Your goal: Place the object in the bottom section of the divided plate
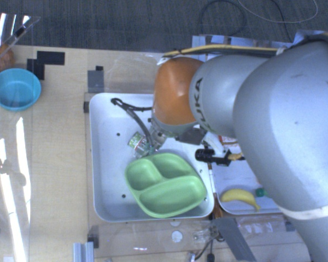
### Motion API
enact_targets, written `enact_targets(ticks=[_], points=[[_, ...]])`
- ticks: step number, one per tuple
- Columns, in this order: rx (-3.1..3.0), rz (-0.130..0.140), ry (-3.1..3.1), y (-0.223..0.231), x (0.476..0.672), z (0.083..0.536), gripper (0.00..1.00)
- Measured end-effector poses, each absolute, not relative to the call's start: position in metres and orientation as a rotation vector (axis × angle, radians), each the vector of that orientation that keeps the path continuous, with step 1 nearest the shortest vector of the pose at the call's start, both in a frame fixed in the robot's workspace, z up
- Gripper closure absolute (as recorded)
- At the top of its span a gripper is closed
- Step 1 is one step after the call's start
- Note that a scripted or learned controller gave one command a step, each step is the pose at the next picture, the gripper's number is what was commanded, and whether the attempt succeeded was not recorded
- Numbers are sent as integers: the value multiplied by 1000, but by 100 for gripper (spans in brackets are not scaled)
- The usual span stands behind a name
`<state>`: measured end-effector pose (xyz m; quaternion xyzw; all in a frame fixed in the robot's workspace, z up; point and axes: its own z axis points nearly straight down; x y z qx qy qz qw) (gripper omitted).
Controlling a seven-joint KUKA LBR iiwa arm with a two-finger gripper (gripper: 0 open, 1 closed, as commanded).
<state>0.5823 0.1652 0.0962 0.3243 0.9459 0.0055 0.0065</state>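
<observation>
Looming grey arm (273,119), with its orange band (175,97) turned toward the lens, reaches in from the right over the left bin (106,201) on the bench. Its gripper (145,142) hangs just above the upper rim of the green divided plate (164,185), which lies tilted in the bin's lower half. A small crinkled object (135,141), greenish and silvery, sits at the fingertips; whether it is pinched between them or merely resting on the bin floor beside them cannot be told from this angle, nor whether the fingers are parted or closed. All three sections of the plate look bare, so the placing itself appears not yet done: the object remains just outside the plate, near its top edge, and the large bottom section lies on the far side of the plate from it. A banana (240,196) rests in the right bin (235,207), well apart from the work. A blue bowl (15,89) stands on the bench at far left.
</observation>
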Motion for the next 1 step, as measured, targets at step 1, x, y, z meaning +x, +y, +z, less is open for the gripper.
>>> enact_targets(ticks=[1], points=[[876, 17, 2996, 117, 560, 92, 100]])
